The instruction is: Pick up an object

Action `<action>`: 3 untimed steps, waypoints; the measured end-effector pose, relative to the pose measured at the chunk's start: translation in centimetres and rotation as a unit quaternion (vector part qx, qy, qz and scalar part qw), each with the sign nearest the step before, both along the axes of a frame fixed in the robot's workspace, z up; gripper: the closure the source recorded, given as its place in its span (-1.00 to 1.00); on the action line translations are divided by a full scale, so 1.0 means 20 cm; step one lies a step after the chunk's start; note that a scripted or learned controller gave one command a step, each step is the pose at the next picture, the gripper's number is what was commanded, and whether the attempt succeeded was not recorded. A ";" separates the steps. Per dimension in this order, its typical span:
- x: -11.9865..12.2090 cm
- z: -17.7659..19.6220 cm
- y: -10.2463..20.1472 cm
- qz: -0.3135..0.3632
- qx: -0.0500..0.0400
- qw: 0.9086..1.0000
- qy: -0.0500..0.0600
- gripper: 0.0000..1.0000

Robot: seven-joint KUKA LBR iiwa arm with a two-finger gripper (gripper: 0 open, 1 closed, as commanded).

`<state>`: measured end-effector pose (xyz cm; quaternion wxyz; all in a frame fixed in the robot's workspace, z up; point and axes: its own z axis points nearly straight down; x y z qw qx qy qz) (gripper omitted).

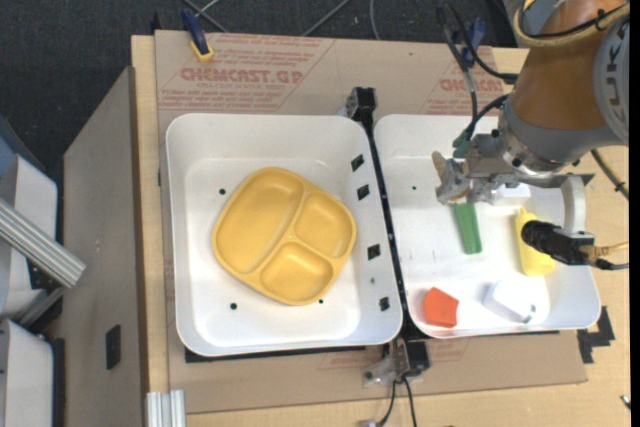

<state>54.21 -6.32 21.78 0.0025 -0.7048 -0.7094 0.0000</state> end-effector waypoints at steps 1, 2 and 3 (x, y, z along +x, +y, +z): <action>-0.06 0.01 0.21 -0.001 -0.001 1.000 0.000 1.00; -0.11 -0.03 0.47 -0.001 -0.001 1.000 0.000 1.00; -0.15 -0.05 0.73 0.000 0.000 1.000 0.001 1.00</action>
